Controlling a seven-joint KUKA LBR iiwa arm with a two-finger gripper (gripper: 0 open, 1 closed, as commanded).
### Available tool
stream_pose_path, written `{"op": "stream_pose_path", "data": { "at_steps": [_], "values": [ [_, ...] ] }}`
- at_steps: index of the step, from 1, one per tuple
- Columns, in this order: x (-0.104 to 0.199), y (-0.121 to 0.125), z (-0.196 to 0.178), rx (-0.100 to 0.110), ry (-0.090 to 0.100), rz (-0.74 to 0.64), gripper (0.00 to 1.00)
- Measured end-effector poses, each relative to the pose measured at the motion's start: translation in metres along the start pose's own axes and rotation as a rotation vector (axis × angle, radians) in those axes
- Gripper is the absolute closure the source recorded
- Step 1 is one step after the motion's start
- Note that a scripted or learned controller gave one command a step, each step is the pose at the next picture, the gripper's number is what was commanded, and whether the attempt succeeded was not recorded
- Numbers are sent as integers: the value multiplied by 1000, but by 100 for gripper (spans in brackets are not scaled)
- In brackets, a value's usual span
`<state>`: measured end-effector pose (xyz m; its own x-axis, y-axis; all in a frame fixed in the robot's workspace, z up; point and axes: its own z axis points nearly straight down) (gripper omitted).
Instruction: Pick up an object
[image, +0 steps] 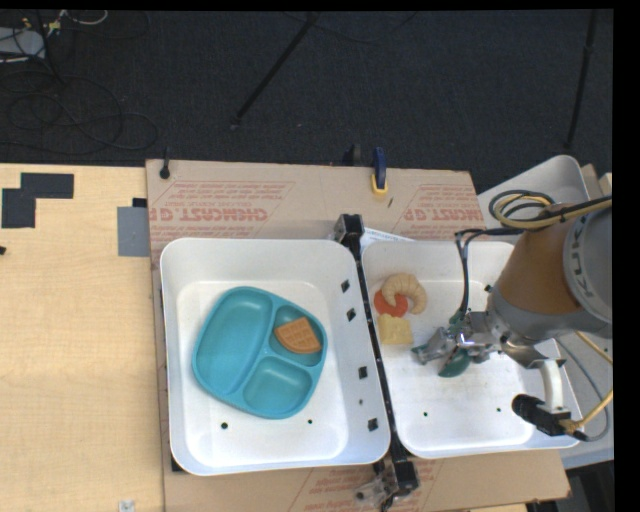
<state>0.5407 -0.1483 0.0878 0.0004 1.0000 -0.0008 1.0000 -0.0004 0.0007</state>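
Biggest thing here is the arm (545, 275) coming in from the right edge of the frame, bent low over the right bin (500, 425). Left bin (185, 350) holds a teal divided plate (235, 350) with a brown cookie-looking piece (299, 336) in its upper right compartment. Upper left of the right bin: a croissant-ish toy (403, 292), a red piece (390, 303) and a yellow block (396, 330) bunched together, likely candidates. The gripper (447, 350) sits just right of them over something teal (453, 365); honestly can't tell if it's clamped or spread.

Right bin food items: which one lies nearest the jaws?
The yellow block, lying just left of the gripper. The croissant and red piece sit farther up the bin.
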Motion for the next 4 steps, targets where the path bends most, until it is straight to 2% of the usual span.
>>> {"op": "stream_pose_path", "data": {
  "at_steps": [1,2,3,4],
  "values": [
    [-59,23,0,0,-2,1,0],
    [-11,-53,-124,-4,2,-2,0],
    [15,9,-110,0,1,-5,0],
    [-28,-52,-145,4,1,5,0]
  ]
}}
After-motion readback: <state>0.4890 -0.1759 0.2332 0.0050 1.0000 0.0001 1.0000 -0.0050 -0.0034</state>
